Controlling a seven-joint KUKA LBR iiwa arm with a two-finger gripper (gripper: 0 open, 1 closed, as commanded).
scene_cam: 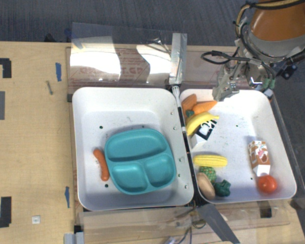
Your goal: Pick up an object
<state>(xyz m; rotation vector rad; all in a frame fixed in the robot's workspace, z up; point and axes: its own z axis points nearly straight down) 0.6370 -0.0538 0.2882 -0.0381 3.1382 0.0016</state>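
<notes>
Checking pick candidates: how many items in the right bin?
7, maybe more hidden: carrot, banana, corn, potato, broccoli, packet, tomato.

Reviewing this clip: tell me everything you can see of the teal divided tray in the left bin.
The teal tray looks like smooth moulded plastic with rounded corners and a raised rim. It has three compartments: one long one across the far side and two smaller ones on the near side. It lies flat, right way up, turned slightly askew, on the floor of the left bin, towards its near half. An orange-red sausage lies just beside its left edge; whether they touch is unclear.
</notes>
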